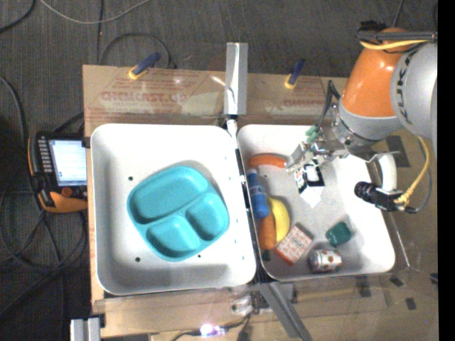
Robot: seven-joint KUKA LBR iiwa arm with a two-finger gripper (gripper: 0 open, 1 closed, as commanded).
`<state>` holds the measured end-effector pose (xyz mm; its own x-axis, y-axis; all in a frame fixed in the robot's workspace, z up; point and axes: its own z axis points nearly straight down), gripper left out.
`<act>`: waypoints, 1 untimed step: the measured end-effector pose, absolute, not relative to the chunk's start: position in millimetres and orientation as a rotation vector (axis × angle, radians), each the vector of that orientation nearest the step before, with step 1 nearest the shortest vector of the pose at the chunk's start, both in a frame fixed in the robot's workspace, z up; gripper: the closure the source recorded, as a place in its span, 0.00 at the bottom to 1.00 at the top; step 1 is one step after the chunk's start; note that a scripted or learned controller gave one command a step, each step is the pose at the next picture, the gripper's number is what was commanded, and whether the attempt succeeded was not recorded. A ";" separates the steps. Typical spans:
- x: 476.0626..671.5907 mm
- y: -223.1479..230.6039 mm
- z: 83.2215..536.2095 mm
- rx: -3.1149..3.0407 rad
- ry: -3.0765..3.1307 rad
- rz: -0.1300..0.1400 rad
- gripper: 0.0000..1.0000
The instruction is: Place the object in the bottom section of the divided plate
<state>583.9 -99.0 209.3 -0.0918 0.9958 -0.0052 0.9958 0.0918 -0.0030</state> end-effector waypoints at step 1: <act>557.1 -28.0 182.2 2.013 2.416 -0.004 1.00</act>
<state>557.1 -28.0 182.2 -0.1807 0.9835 0.0010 0.9835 0.1807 -0.0039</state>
